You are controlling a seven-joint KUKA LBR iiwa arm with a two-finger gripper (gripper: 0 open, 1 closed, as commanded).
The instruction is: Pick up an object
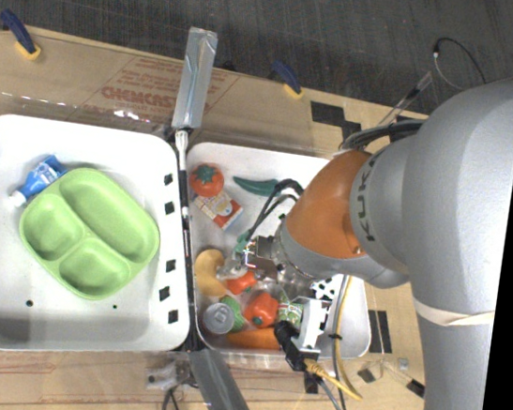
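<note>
- Orange and red clutter is piled at the near end of the right bin (244, 157); the task names no single item, so any of these is the candidate object.
- Red-orange toy piece (262, 309) sits right under the wrist, touching a grey-capped round item (219, 317) with a bit of green beside it.
- Flat orange piece (252, 337) lies along the bin's near wall, just below those two.
- Yellow rounded item (207, 269) sits against the bin's left wall, with a small red-orange piece (238, 282) touching its right side.
- Gripper (258, 264) is low over this cluster, near the red-orange bits. Wrist hardware and cables hide the fingers, so can't tell whether they're apart or together, or whether anything is between them.
- Farther back in the same bin: toy tomato (208, 180) with a green top, a small red-and-white carton (217, 209) just beside it, and a dark green pepper-like piece (257, 186) near the far wall.
- Arm (407, 211) comes in from the right, with the orange band above the wrist covering most of the bin's right half.
- Left bin (0, 211) holds a light green divided tray (90, 230), tilted diagonally, three compartments.
- Blue-and-white packet (41, 176) is tucked against the tray's upper-left edge; the tray partly covers it.
- Both bins sit on a cardboard sheet (112, 84) with red printing; blue clamps (20, 32) hold its far edge.
- Grey taped strip (195, 77) runs up from the gap between the bins.
</note>
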